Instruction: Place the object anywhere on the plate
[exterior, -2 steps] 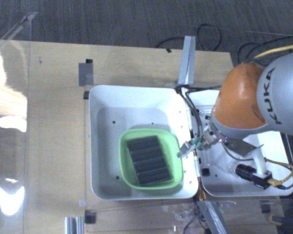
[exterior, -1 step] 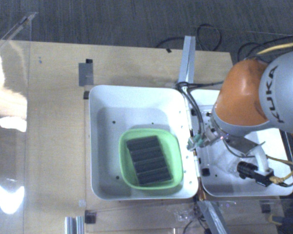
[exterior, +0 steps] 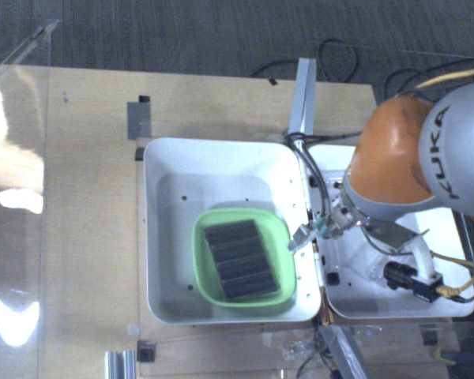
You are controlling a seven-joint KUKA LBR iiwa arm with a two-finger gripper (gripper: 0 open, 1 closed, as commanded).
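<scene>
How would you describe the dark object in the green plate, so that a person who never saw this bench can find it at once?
Start at the left white bin, the one away from the arm. In its lower right part lies a light green plate with rounded corners. The dark ribbed block lies on that plate: nearly black, rectangular, crossed by several grooves, and tilted against the bin walls.

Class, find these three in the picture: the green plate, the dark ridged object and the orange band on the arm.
green plate point(exterior: 203, 251): camera view, on its left rim.
dark ridged object point(exterior: 238, 259): camera view, on its middle ridge.
orange band point(exterior: 387, 152): camera view, on its rounded top.
</scene>
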